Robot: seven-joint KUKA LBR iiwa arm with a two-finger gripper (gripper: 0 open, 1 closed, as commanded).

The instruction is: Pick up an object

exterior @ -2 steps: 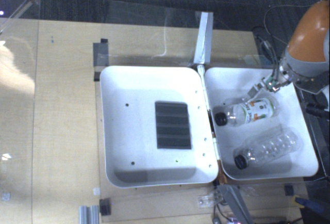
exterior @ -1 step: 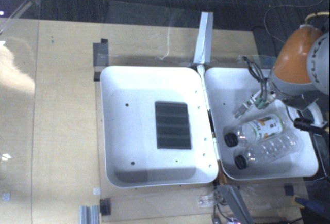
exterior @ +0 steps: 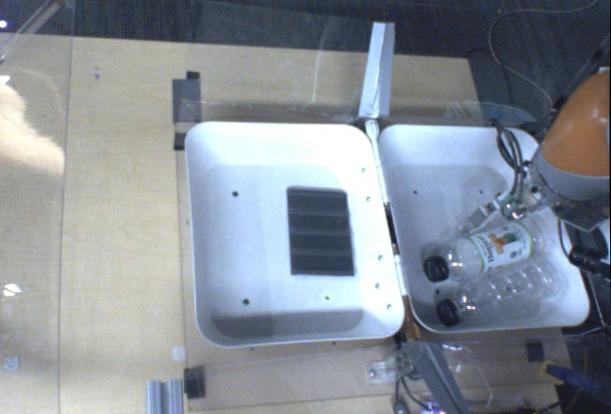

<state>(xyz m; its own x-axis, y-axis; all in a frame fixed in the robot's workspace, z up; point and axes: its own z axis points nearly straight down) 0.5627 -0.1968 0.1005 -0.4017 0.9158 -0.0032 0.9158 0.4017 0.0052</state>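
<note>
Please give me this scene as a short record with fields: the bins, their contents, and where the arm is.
left bin: holds a dark ribbed rectangular object, lying flat near the middle
right bin: holds two clear plastic bottles lying on their sides
labelled bottle: black cap pointing left
second bottle: nearer the front edge, black cap
arm: over the right bin's right side
pincer: just above the labelled bottle

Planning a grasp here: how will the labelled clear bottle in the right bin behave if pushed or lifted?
The labelled bottle lies on its side, so it would probably roll when nudged. Its clear plastic looks smooth, likely slippery and light. It lies close beside a second clear bottle, which may shift too.
</note>
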